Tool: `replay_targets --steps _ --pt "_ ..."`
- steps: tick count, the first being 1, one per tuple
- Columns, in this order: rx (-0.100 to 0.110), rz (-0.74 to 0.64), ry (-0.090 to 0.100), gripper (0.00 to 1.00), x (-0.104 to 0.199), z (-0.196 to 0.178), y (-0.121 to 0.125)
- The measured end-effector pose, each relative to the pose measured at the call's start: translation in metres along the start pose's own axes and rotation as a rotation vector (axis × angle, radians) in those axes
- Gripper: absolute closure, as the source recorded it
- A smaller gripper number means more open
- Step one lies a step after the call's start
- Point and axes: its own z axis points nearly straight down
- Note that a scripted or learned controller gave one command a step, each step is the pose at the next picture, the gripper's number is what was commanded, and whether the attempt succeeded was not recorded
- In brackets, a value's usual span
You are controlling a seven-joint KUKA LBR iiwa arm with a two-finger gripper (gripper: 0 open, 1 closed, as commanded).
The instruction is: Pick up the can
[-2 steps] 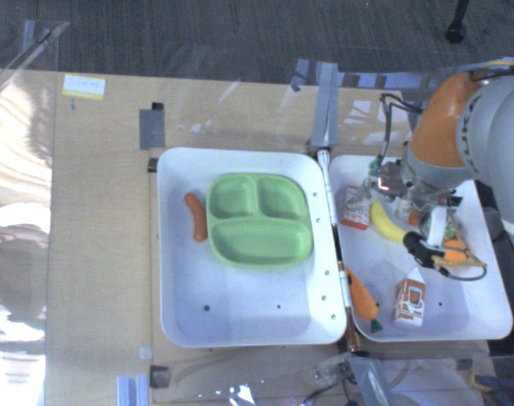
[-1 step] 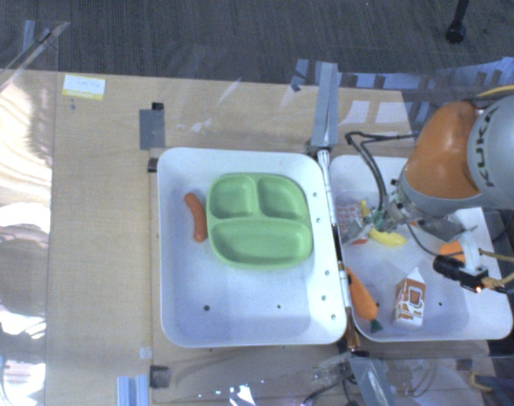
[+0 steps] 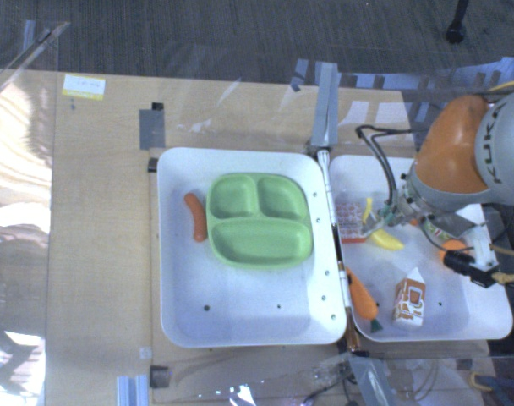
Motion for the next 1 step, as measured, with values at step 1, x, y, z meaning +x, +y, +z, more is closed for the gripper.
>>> replay_targets --steps 1 --pt "0.023 0.083 0.033 1.0 0.0312 -0.1384 0.0737"
